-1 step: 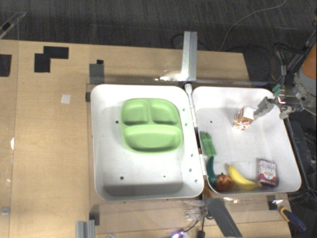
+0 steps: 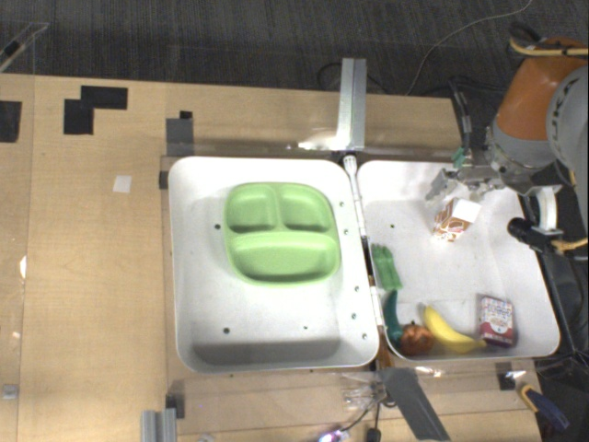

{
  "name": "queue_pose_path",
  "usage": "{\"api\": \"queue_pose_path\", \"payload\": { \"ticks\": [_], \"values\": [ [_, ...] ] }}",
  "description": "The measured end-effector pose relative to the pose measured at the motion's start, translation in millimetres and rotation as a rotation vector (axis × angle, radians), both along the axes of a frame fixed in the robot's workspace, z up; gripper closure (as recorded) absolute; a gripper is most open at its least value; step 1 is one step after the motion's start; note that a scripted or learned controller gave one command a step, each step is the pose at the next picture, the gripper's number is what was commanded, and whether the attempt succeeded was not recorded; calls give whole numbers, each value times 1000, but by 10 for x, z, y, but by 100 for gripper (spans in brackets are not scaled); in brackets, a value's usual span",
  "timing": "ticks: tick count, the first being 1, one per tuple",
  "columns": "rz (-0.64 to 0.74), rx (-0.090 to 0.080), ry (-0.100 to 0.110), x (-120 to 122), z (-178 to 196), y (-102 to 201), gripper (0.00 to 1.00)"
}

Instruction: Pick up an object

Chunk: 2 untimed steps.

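Note:
My gripper (image 2: 457, 188) hangs over the far part of the right bin (image 2: 515, 265), its fingers spread apart and open. Just below it, on the bin floor, lies a small white and red carton (image 2: 456, 220), with nothing between the fingers. Along the bin's near edge lie a yellow banana (image 2: 451, 331), a red apple (image 2: 416, 340) and a purple box (image 2: 496, 320). A green object (image 2: 385, 267) and a dark teal one (image 2: 393, 311) rest against the left wall.
The left bin (image 2: 198, 320) holds a green divided plate (image 2: 281, 231). A metal post (image 2: 353, 99) stands behind the wall that parts the bins. The arm's orange band (image 2: 534, 95) is at the upper right, with black cables beside it.

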State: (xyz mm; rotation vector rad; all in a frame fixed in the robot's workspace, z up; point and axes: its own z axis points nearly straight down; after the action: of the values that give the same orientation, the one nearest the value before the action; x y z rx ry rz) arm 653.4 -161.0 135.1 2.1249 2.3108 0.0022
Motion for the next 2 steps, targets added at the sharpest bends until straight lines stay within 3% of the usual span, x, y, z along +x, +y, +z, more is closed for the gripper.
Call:
{"api": "queue_pose_path", "payload": {
  "ticks": [1,2],
  "values": [
    [1,-2,-9,-241,-460,-203,0],
    [5,-2,-15,-213,-340,-187,100]
  ]
}}
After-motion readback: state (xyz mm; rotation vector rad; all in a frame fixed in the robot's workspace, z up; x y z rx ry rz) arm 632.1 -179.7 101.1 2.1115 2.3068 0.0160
